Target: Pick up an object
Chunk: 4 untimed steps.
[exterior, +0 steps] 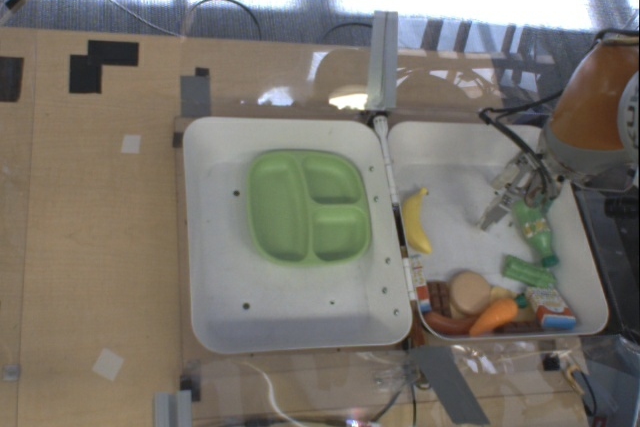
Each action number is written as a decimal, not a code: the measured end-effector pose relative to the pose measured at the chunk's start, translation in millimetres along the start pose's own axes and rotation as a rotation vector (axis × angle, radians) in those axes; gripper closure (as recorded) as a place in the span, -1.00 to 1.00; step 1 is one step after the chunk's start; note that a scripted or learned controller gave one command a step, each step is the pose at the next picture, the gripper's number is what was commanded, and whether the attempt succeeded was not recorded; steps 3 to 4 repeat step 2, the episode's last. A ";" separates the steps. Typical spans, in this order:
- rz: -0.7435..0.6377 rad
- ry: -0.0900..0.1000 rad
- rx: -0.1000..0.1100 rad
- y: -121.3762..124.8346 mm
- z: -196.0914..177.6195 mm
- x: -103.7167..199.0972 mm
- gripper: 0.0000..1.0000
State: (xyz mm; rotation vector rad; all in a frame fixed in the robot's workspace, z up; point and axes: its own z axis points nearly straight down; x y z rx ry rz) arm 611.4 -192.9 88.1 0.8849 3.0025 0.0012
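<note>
wooden bench (90,245) – two white bins (215,315), green plate (305,207), jaws parted over green bottle (537,237), holding nothing

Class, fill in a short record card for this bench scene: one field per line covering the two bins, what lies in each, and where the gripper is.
left bin: green divided plate
right bin: banana, green bottle, carrot, other small toy foods heaped at the near edge
banana position: beside the wall between the bins
gripper: over the right bin, next to the green bottle
gripper grasp: cannot tell
</note>
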 end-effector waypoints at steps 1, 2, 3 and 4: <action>-0.006 -0.014 -0.005 2.9 -15.7 -3.7 1.00; 0.179 -0.001 -0.003 36.5 -110.9 64.0 1.00; 0.179 -0.001 -0.003 36.5 -110.9 64.0 1.00; 0.179 -0.001 -0.003 36.5 -110.9 64.0 1.00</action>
